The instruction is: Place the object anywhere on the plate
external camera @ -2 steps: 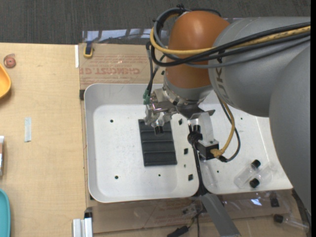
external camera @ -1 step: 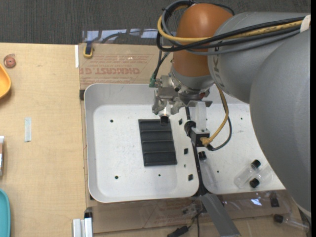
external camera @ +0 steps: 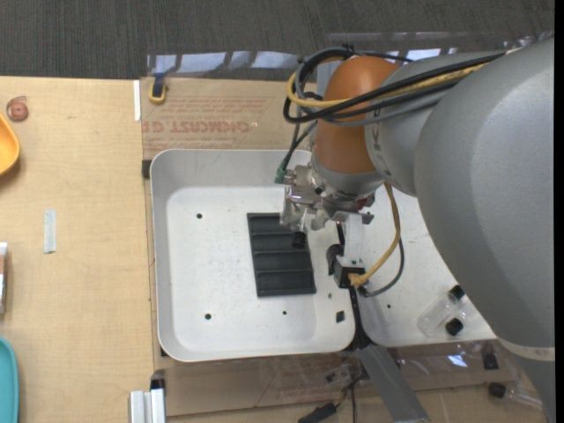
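Note:
A black ribbed rectangular plate lies flat in the middle of the left white bin. My gripper hangs under the orange wrist band, right over the plate's upper right corner. The wrist body hides its tips, and I cannot make out anything held there. A small clear object with black ends lies in the right bin, close to the arm's grey link.
The large grey arm covers most of the right bin. Yellow and black cables loop down beside the gripper. Cardboard lies behind the bins. The wooden bench at left carries an orange item and a small grey strip.

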Motion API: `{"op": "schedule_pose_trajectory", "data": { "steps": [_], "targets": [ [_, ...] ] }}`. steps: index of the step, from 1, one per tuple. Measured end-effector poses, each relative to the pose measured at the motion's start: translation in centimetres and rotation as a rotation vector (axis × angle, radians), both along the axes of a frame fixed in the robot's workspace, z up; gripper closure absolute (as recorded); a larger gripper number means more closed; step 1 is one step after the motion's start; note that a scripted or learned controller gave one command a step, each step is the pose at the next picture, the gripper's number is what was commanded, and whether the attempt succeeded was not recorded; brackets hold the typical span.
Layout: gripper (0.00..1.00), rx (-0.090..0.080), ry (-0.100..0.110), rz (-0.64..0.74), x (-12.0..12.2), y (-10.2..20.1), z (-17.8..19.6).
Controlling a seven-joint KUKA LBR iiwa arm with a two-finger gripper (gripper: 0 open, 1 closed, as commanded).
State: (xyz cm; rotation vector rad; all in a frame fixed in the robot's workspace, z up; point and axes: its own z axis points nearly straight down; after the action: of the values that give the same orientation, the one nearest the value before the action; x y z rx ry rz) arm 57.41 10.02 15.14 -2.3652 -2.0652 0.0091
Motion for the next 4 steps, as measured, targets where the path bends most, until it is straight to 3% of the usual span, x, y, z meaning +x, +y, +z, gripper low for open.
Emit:
{"op": "schedule_pose_trajectory", "data": {
  "steps": [1,2,3,4],
  "targets": [
    [1.0,0.0,-0.004,0.188,8.3,-2.9,9.5],
    [1.0,0.002,-0.002,0.506,8.5,2.9,7.4],
    [1.0,0.003,-0.002,0.563,2.9,9.4,8.2],
    [1.0,0.002,-0.001,0.528,4.3,10.7,-1.9]
  ]
}}
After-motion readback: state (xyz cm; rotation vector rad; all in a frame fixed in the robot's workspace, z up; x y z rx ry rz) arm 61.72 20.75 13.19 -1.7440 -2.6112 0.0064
